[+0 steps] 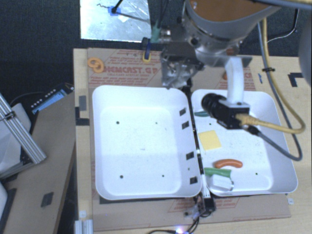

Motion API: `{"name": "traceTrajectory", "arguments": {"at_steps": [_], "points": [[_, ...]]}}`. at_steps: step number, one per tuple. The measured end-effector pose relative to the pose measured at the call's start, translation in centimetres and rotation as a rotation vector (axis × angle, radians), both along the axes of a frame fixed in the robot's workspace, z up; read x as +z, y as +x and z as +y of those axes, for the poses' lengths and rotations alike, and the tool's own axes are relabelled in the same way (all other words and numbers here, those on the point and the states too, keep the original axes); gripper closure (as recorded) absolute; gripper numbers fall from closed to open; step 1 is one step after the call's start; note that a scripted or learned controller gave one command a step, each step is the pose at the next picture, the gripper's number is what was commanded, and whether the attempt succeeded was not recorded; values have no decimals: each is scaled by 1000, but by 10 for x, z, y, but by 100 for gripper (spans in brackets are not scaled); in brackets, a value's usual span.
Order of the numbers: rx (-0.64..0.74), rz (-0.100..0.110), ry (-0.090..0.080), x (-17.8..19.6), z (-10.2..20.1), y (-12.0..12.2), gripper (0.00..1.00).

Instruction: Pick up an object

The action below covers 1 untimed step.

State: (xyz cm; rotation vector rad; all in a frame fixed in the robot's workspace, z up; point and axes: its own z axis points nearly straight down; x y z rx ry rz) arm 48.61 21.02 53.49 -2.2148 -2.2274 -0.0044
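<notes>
Nearest the camera, at the front edge of the right bin (285,179), a small pale grey-white object (220,182) is seen with a green stick-like piece (214,171) touching it. Both look light, though what they're made of can't be told. Just behind them an orange sausage-shaped piece (228,164) is lying on its side. It's judged light and fairly smooth (probably toy plastic, so a bit slippery), and would best be taken across its narrow middle. Further back sits a flat yellow square (210,140), probably thin and hard to get under, so an edge grip would be called for. A teal sliver (200,114) is tucked near the divider, too small to identify.

The pincer (176,77) is found at the far end, over the back rim where the two bins meet, well apart from all of these. Whether it's apart or together can't be told, and nothing is seen held in it. The left bin (105,130) carries no objects.
</notes>
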Motion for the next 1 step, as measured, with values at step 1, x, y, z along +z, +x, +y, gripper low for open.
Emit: {"name": "traceTrajectory", "arguments": {"at_steps": [1], "points": [[0,0,0,0,25,0,100]]}}
